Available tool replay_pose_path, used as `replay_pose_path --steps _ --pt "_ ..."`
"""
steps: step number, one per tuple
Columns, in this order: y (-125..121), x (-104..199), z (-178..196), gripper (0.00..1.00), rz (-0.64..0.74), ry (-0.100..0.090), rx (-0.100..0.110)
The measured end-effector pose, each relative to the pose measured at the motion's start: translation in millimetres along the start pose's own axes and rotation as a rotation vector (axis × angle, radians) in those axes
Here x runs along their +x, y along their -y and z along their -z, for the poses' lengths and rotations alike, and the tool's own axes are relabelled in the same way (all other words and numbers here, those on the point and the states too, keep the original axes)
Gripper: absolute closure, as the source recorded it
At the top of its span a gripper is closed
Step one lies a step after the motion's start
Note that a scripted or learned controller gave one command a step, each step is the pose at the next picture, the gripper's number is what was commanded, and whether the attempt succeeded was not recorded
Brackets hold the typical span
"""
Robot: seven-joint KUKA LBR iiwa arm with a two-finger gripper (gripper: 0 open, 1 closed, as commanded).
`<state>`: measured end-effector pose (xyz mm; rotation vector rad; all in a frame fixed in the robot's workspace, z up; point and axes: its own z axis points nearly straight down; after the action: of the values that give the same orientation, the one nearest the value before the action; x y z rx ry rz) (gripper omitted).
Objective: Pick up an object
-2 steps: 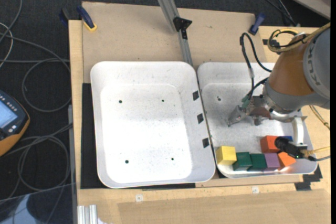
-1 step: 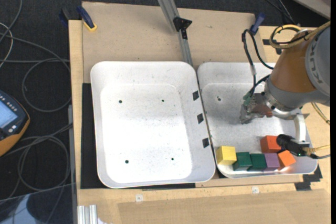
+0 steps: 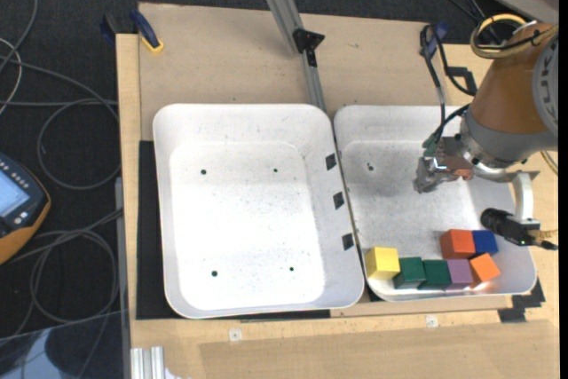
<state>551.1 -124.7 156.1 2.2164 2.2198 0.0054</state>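
Several coloured blocks lie along the near edge of the right bin [image 3: 390, 138]: a yellow block [image 3: 383, 261], two green blocks [image 3: 422, 272], a purple block [image 3: 460, 272], an orange block [image 3: 485, 267], a red block [image 3: 459, 242] and a blue block [image 3: 485, 240]. My gripper [image 3: 428, 177] hangs over the middle of the right bin, above and to the left of the blocks, apart from them. Nothing shows between its fingers.
The left bin [image 3: 177, 146] lies beside the right one. A slanted metal pole [image 3: 286, 9] rises from the gap between the bins at the back. Cables and a blue clamp [image 3: 146, 29] lie around the wooden bench.
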Motion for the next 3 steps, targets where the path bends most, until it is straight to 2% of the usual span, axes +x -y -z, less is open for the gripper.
replay_pose_path --steps 1,2,3 --pt "7.0 -0.2 48.5 1.00 0.000 0.000 0.000" --pt "5.6 -0.1 67.1 1.00 0.000 0.000 0.002" --pt "-19.1 57.4 73.5 1.00 0.006 -0.003 0.003"
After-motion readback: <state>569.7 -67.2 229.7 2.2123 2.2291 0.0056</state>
